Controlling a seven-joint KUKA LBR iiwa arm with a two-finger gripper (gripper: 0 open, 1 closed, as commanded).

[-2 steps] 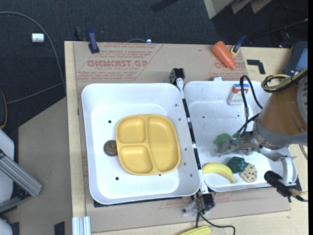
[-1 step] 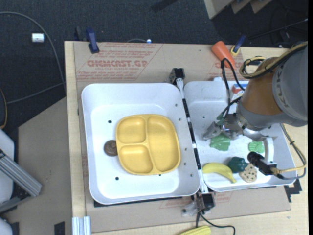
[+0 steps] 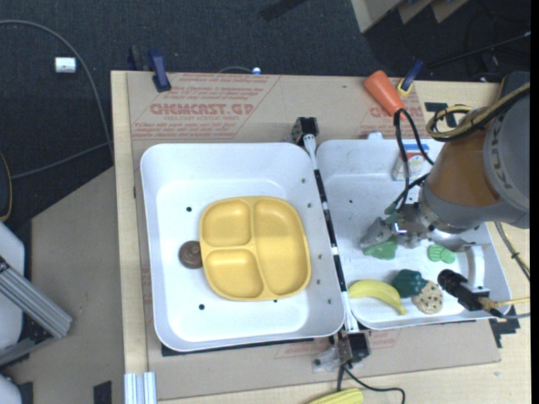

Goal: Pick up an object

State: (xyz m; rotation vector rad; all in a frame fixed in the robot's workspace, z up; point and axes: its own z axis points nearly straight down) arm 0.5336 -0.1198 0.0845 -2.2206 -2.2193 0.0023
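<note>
Fingers (image 3: 381, 241) sit low over a green object (image 3: 383, 248); whether spread or pinching it, I cannot tell.

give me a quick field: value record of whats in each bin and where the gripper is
left bin: yellow divided plate in the middle; small brown round object touching the plate's left edge
right bin: banana, dark green object, spotted cookie, light green piece, green object
arm: reaches in from the right, over the right bin
gripper: low in the right bin, at the green object
jaws: state cannot be told
</note>
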